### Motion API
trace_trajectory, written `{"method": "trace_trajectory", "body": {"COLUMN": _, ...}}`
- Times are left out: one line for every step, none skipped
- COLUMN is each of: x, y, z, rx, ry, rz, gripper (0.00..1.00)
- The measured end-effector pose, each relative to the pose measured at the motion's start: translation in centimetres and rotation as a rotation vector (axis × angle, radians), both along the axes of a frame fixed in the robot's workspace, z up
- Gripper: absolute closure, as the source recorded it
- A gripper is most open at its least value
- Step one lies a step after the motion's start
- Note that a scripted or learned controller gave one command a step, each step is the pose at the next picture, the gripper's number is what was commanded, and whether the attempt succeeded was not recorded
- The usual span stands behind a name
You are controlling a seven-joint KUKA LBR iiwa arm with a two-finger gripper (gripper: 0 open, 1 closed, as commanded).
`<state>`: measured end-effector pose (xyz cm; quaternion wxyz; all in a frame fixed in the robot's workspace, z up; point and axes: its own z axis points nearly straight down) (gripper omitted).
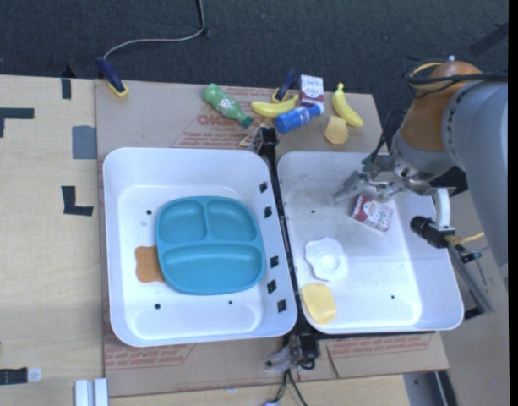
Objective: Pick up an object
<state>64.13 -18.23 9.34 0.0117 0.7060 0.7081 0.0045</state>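
The blue plate [210,245] covers most of the orange toast [144,265]. The arm [461,134] runs off the right edge. The print on the red-and-white packet [373,214] is too small to read.

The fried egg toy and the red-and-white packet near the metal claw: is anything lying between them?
No. In the camera view, only bare white bin floor separates the fried egg from the packet, which lies just below the end effector.

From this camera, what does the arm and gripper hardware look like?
The arm is bulky, rounded and grey, with an orange band above the wrist. A thin dark cable loops over the orange section. The gripper is small, metallic grey, with slim fingers.
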Motion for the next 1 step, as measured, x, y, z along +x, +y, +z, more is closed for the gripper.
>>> {"method": "trace_trajectory", "body": {"x": 2.79, "y": 5.31, "z": -0.80, "rx": 0.010, "ry": 0.020, "rz": -0.001, "gripper": 0.00}}
